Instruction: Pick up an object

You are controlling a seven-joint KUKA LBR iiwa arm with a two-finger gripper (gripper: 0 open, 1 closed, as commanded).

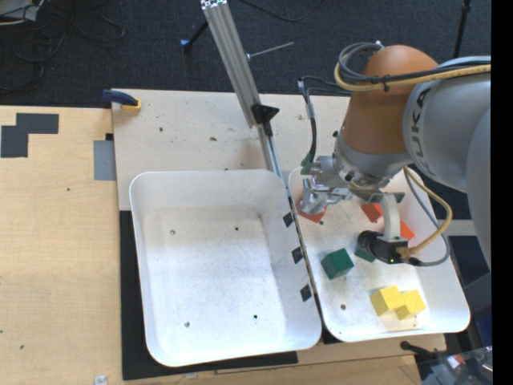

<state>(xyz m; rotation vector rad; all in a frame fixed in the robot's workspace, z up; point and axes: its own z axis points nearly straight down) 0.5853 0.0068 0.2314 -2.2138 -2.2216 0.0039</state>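
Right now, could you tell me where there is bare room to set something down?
The left bin is bare between its walls. The right bin is crowded: green block, yellow block and orange pieces around the gripper; a small patch lies below the green block.

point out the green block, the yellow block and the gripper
green block (337,263), camera view, on its top face
yellow block (397,301), camera view, middle of its upper surface
gripper (315,202), camera view, at its tip above a red piece in the right bin
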